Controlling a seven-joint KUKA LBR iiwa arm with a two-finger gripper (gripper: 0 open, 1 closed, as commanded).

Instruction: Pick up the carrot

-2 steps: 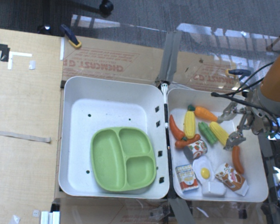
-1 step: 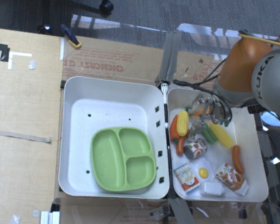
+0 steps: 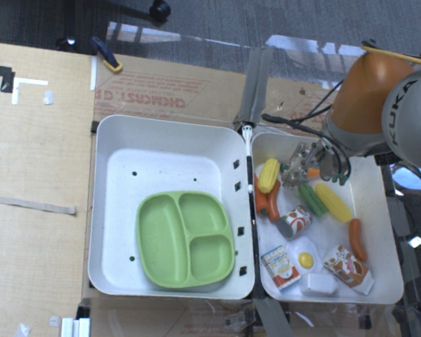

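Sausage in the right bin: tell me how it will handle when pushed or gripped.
The sausage looks like a stiff, light plastic toy. Its rounded shape would probably roll if nudged sideways. Its smooth skin might slip in a pinch grip.

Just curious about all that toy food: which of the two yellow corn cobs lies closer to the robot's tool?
The corn cob by the bin's left wall lies right beside the tool; the other corn cob lies lower right, beside a green vegetable.

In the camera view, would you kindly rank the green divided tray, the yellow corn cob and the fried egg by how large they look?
1. Green divided tray, by far the largest.
2. Yellow corn cob, much smaller.
3. Fried egg, the smallest.
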